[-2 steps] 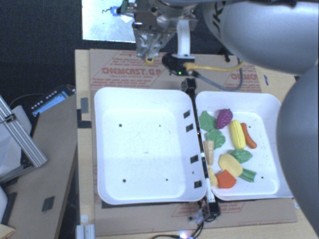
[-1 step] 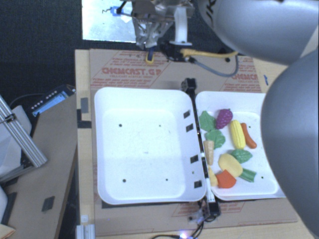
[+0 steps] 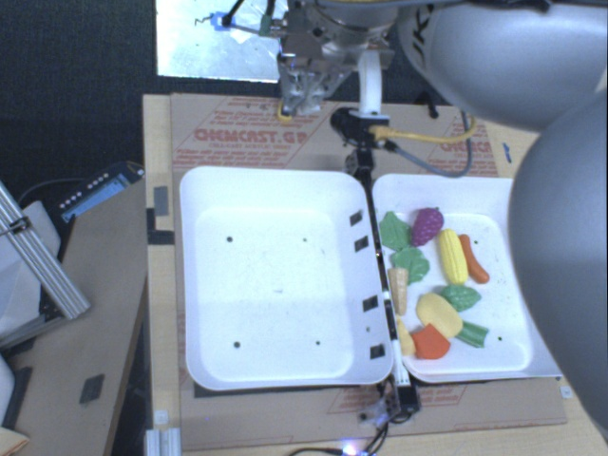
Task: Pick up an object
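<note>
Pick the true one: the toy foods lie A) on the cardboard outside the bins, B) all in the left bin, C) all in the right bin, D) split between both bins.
C: the grapes, corn and the other toys all sit in the right bin.

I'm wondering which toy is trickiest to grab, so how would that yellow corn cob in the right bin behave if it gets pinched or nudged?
The corn cob looks like moulded plastic, so it is probably stiff and light. Its long rounded shape suggests it may roll sideways or slip out of a pinch. It lies tight against the carrot and a green leaf, so a nudge would likely shift those too.
</note>
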`<state>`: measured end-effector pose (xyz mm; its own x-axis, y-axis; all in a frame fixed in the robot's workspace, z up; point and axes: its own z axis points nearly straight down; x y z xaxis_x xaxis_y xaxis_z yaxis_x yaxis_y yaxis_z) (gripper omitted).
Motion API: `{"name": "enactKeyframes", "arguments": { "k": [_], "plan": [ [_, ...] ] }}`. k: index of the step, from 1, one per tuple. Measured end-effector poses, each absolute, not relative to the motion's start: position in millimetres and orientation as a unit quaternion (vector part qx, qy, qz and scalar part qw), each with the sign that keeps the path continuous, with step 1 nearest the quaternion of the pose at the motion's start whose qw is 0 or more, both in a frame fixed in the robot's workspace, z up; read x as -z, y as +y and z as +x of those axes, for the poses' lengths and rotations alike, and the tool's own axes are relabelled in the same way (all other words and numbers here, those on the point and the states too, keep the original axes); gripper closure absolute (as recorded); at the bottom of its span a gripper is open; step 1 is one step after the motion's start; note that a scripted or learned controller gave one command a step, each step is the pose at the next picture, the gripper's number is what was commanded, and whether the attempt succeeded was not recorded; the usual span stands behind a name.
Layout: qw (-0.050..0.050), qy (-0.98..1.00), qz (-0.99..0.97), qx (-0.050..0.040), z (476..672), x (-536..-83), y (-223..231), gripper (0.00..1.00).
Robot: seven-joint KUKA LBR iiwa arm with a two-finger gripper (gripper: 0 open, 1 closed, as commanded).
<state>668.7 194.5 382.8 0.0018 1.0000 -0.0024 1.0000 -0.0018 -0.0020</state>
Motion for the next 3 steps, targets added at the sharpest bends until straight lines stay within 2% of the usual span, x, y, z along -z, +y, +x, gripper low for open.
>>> {"name": "enactKeyframes", "arguments": {
  "k": [1, 2, 3],
  "plan": [
    [0.004, 0.709, 0.705, -0.0083, 667.8, -527.3, 213.9, 1.00],
    [0.000, 0.709, 0.705, -0.0012, 668.2, -515.2, 235.1, 1.00],
    [-0.003, 0.707, 0.707, 0.0067, 667.3, -361.5, 233.3, 1.00]
  ]
}}
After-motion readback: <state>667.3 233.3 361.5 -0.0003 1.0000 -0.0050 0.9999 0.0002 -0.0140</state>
